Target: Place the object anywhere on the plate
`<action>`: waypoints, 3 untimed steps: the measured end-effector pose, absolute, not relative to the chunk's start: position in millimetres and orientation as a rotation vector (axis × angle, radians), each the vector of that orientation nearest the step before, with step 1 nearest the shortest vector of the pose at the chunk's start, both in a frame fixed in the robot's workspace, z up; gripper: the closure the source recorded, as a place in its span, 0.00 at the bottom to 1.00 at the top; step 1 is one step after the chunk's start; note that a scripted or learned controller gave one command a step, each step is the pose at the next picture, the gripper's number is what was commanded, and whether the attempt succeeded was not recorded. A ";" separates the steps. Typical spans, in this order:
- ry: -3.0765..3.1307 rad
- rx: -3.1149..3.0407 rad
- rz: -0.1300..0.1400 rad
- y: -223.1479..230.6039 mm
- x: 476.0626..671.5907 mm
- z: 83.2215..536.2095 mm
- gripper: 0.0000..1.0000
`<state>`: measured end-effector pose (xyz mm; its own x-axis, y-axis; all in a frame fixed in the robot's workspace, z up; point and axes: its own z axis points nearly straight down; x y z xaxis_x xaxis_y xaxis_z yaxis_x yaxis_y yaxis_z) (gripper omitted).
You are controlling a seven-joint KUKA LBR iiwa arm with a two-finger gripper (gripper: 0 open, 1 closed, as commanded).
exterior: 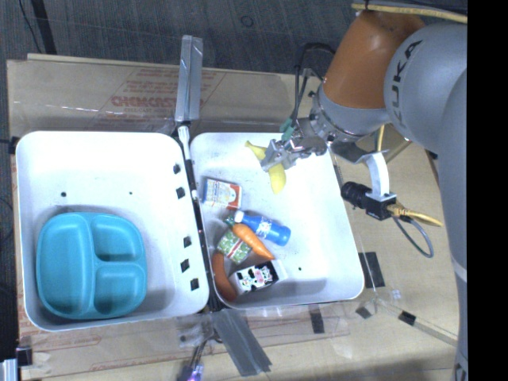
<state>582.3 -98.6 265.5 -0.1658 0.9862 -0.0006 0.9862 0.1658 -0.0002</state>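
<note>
**Banana at the end effector, plate in the other bin**

The yellow banana [272, 171] lies in the right bin [333, 236], toward its far rim, well apart from the blue plate [91, 264]. The end effector [283, 152] sits right over the banana's upper end, touching or nearly so; whether it is clenched on the fruit or released cannot be told from this slant. The grey arm with its orange band [361, 50] reaches in above the right bin's far corner.

The blue plate, with three compartments, rests in the left bin [95, 157], at the near end.

Nearer than the banana in the right bin lie a small orange-and-white carton [221, 191], a blue bottle [264, 227], a carrot [255, 240], a green packet [232, 246] and a black-and-white carton [255, 277], clustered together.
</note>
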 end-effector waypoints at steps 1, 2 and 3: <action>2.348 2.089 -0.003 -13.7 599.9 253.9 1.00; 2.286 2.161 -0.009 37.2 595.0 191.6 1.00; 2.115 2.329 -0.010 99.2 543.4 190.3 1.00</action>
